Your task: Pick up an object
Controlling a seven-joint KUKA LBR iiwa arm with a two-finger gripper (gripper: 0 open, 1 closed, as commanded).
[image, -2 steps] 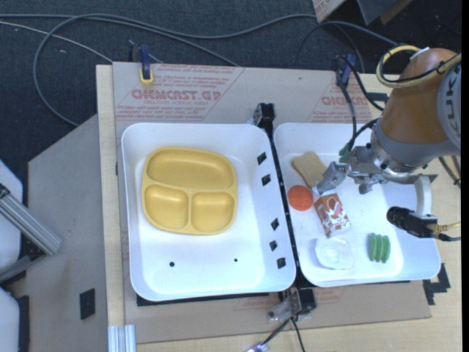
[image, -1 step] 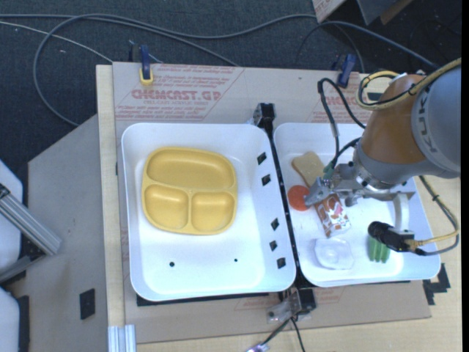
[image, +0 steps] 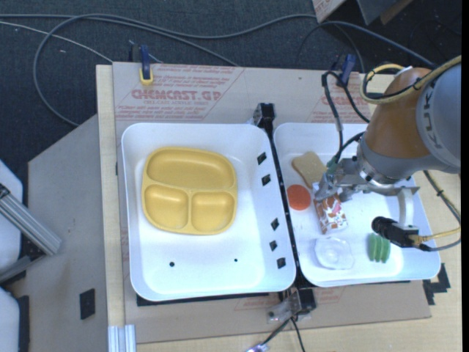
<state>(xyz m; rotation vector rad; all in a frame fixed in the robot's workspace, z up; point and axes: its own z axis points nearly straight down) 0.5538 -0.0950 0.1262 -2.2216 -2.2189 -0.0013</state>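
Note:
My gripper (image: 329, 191) hangs low over the right bin (image: 418, 270), at its left-middle part. Right under it, and touching it or nearly so, lies a small red and white carton (image: 332, 215); the gripper hides its upper end. An orange-red round piece (image: 297, 197) lies just left of the gripper. A tan bread-like piece (image: 308, 166) lies a little up and left of it. A clear plastic cup (image: 335, 253) sits below the carton, and a green object (image: 379, 248) lies to the lower right.
The left bin (image: 146, 255) holds a yellow divided plate (image: 190, 190). A black divider with clips (image: 272, 196) runs between the bins. The grey and orange arm (image: 399, 134) covers the right bin's upper right. A black cable connector (image: 393, 232) hangs near the green object.

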